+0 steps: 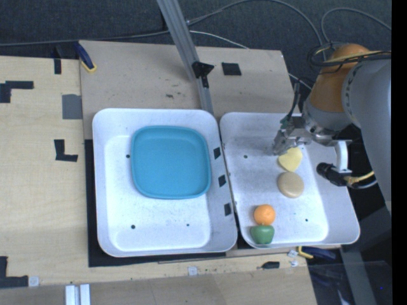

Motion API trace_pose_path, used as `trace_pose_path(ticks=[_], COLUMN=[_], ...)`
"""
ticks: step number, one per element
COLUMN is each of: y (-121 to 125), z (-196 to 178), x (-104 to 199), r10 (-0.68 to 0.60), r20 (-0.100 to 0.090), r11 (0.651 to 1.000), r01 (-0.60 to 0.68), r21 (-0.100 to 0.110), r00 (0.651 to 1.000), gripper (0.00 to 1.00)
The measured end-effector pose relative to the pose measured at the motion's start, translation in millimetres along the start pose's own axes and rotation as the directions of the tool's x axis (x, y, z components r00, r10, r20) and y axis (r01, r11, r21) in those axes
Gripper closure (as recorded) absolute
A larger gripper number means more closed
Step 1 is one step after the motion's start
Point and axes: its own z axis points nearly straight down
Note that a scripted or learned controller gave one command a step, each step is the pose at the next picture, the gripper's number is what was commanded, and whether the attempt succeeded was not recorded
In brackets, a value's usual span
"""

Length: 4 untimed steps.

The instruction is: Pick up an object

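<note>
In the right bin (241, 170), jaws (284, 143) sit beside the yellow piece (290, 159); can't tell their state. Risk: off-centre close nudges it away.

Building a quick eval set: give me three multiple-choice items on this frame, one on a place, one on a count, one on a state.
1. Where is the blue plate?
A. left bin
B. right bin
C. on the bench outside the bins

2. How many small items lie in the right bin?
A. two
B. four
C. six

3. What is the end effector doing?
A. raised high over the left bin
B. low in the right bin beside the yellow piece
C. resting on the blue plate

Answers: 1 A, the plate lies in the left bin. 2 B, yellow, tan, orange and green. 3 B, its tip is by the yellow piece.
</note>
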Motion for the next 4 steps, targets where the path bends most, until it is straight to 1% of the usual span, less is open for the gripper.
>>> trace_pose_path(ticks=[1, 2, 3, 4], y=[-4, -2, -8, -4], z=[-44, -105, -164, -163], x=[-3, 3, -1, 55], r10=[0.001, 0.001, 0.002, -0.003], r20=[-0.001, 0.000, -0.001, -0.002], r11=[1.000, 1.000, 1.000, 1.000], r01=[-0.001, -0.001, -0.002, 0.003], r21=[0.000, -0.001, 0.000, 0.004], r00=[1.000, 1.000, 1.000, 1.000], gripper=[1.00, 1.00, 1.00, 1.00])
